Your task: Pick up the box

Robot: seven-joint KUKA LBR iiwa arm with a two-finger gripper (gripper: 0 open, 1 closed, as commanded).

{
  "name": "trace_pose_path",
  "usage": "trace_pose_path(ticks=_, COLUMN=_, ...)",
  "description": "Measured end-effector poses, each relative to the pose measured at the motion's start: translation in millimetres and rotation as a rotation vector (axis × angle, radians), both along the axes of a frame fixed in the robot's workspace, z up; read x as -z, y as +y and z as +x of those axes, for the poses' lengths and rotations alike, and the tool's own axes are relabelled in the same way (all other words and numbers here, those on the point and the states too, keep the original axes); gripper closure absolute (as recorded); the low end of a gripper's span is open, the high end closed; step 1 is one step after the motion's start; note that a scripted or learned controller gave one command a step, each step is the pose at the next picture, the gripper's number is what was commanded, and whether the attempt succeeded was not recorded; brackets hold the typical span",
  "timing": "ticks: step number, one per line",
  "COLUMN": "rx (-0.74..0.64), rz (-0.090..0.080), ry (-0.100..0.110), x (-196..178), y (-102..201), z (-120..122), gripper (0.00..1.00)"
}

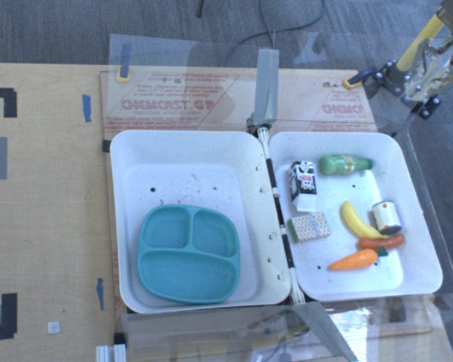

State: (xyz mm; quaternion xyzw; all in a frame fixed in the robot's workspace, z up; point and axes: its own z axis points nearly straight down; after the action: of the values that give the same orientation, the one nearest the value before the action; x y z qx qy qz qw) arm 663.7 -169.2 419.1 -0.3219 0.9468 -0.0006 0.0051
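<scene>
I cannot tell the tool's state from my feed. The box lies flat in the right bin close to its left wall, just below the carton and beside the banana, with the carrot, can and bottle around it. A teal plate sits in the left bin.

The small speckled box lies flat, slightly skewed, by the right bin's left wall.
</scene>
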Motion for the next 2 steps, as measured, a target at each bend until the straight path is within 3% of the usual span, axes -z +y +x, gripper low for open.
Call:
trace_pose_path(ticks=1, rx=0.062, rz=0.000, ry=0.004, x=102.9, y=-54.9, z=-15.4, gripper=1.00)
trace_pose_path(ticks=2, rx=-0.387, rz=-0.002, ry=0.000, x=98.4, y=-50.8, z=5.8, gripper=1.00)
